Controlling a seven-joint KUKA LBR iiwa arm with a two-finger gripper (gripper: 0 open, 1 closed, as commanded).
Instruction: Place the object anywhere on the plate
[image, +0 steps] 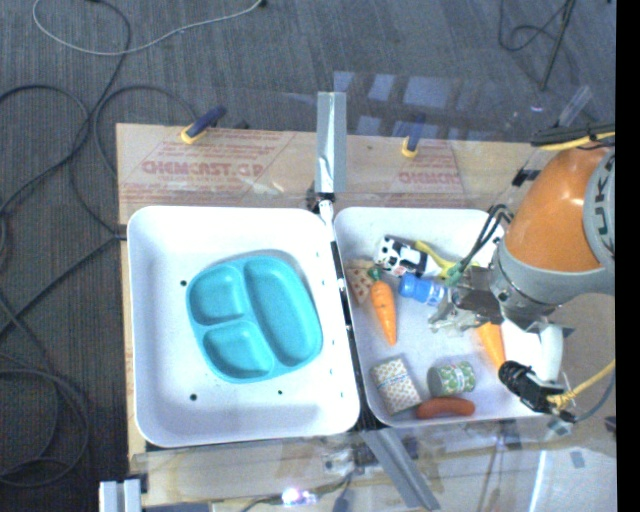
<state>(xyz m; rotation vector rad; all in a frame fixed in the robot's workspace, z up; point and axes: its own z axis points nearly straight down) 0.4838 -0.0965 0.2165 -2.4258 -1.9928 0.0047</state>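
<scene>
A blue three-compartment plate (257, 316) lies in the left bin (160, 400). The right bin (400, 222) holds several toys: an orange carrot (384, 310), a blue bottle (421, 290), a black-and-white cow figure (401, 257), a checkered block (395, 384), a green can (453, 379), a red sausage (445, 407) and a second orange piece (492, 343). My gripper (447, 314) hangs over the middle of the right bin, just right of the carrot and below the blue bottle. Nothing shows between its fingers.
A yellow item (440, 257) lies beside the cow figure near the right bin's back wall. The arm's orange wrist band (562, 218) covers the bin's right side. A metal post (329, 150) stands behind the gap between the bins.
</scene>
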